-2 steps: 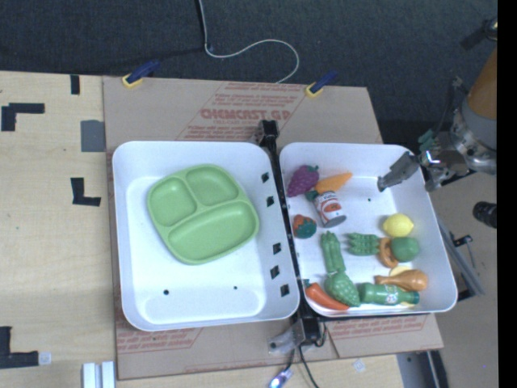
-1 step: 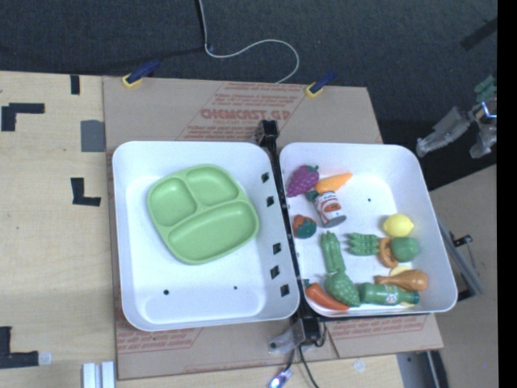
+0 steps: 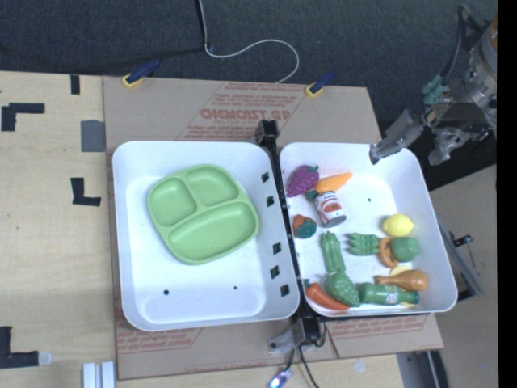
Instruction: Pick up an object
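Gripper (image 3: 408, 142) hangs over the right bin's (image 3: 428, 196) far right corner, fingers spread wide, nothing between them. Nearest pick looks like the yellow lemon (image 3: 397, 225) by the bin's right wall, sitting toward the near edge from the claw (round, so no long axis to line up with). Orange carrot (image 3: 335, 181) lies further left.

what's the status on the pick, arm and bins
Gripper open, above right bin's far corner, holding nothing. Toy foods, incl. lemon, all lying in bin. Nothing in the way.
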Action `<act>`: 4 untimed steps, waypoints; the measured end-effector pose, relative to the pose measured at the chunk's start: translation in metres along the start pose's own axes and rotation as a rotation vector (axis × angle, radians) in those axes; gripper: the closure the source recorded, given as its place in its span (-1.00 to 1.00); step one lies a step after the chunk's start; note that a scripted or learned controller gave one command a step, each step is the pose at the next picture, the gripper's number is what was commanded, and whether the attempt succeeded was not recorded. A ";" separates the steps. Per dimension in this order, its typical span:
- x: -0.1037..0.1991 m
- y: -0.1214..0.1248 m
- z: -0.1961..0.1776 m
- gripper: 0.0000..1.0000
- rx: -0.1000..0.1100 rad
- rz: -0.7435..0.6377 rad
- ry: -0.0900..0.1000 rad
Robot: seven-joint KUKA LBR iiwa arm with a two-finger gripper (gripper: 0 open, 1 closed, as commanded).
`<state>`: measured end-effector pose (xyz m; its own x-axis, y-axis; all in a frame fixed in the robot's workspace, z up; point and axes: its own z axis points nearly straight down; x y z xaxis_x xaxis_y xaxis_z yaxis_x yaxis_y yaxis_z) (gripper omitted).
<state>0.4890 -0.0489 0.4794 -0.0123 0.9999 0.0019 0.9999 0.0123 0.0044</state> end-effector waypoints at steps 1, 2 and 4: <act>-0.005 0.001 -0.007 1.00 0.005 0.009 -0.003; -0.098 -0.007 -0.008 1.00 0.004 0.021 -0.005; -0.046 -0.008 0.109 1.00 0.022 0.015 -0.001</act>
<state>0.4817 -0.0943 0.3698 0.0029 1.0000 0.0011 0.9998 -0.0029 -0.0175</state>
